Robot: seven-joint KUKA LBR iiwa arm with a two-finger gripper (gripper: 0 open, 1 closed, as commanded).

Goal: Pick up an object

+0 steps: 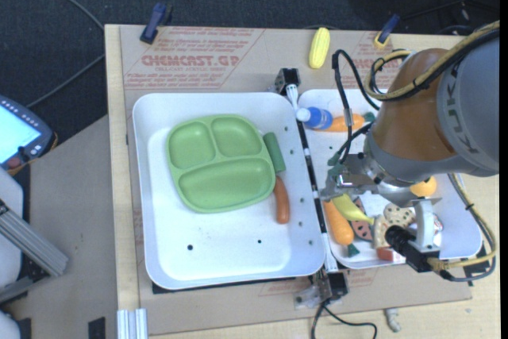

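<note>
The worktop (198, 63) carries 2 shallow white bins side by side, so that things can be lifted from one and dropped in the other. The grey arm (444, 123) with its orange band reaches in from 3 o'clock and hangs low over the right bin (468, 238), covering most of it; that is where the small things lie heaped, so a pick is most likely aimed there. The hand (349, 180) sits at the bin's left side, just above the pile, and I cannot tell whether it is released, clenched or grasping anything.

The left bin (159, 250) holds a green 3-compartment plate (221, 163), tilted slightly toward 11 o'clock. A dark green strip (275, 152) touches the plate's 3 o'clock edge, and an orange carrot-like piece (282, 201) lies at its 4 o'clock corner.

In the right bin, a yellow banana-like toy (349, 209) and an orange toy (340, 228) lie just under the hand, the likeliest targets. A blue-capped white bottle (316, 118) rests at the bin's 11 o'clock corner. A yellow corn cob (319, 48) lies on the worktop at 12 o'clock, outside both bins.
</note>
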